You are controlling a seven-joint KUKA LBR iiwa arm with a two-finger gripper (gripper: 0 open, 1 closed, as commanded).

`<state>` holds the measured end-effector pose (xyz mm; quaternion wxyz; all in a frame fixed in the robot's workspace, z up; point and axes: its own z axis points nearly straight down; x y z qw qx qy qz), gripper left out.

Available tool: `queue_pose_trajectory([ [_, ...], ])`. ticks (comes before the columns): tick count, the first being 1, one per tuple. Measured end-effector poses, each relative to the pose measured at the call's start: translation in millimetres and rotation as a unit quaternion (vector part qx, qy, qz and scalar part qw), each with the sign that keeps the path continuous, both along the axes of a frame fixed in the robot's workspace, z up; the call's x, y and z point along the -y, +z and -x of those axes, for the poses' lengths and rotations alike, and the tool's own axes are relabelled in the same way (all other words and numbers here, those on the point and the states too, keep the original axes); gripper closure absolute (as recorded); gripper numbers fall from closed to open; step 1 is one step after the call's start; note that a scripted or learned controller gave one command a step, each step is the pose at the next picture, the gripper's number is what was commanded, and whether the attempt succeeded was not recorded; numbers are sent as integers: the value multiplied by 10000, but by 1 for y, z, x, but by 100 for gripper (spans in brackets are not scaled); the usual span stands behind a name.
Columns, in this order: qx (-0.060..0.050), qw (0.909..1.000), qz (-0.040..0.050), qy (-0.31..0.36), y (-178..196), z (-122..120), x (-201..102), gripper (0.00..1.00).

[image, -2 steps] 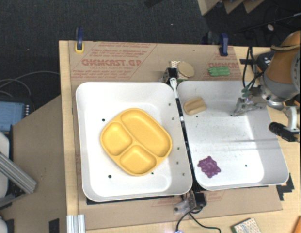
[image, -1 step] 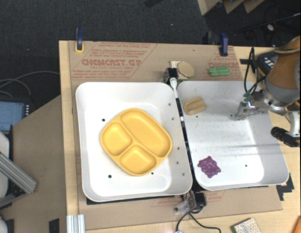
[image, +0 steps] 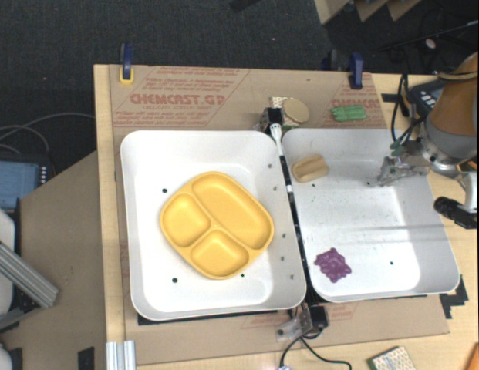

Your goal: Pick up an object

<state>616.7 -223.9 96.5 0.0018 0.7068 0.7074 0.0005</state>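
Observation:
A tan bread-like block (image: 309,168) lies in the right bin (image: 424,284), near its far left corner. A purple grape-like cluster (image: 332,264) rests toward that bin's near left. A yellow three-compartment plate (image: 216,223) sits in the middle of the left bin (image: 139,168). My gripper (image: 394,171) hangs over the far right part of the right bin, well to the right of the tan block and apart from it. Nothing shows beneath or in it.
A green object (image: 349,114) and a round tan piece (image: 296,111) lie on the cardboard behind the bins. Blue clamps (image: 355,71) hold the board's far edge. Cables (image: 405,114) hang near the arm at the right.

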Motion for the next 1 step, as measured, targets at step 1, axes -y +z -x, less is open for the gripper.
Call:
queue_pose_trajectory([
  [1, -15, 10000, -3, 4, -12, -3, -1, 100],
])
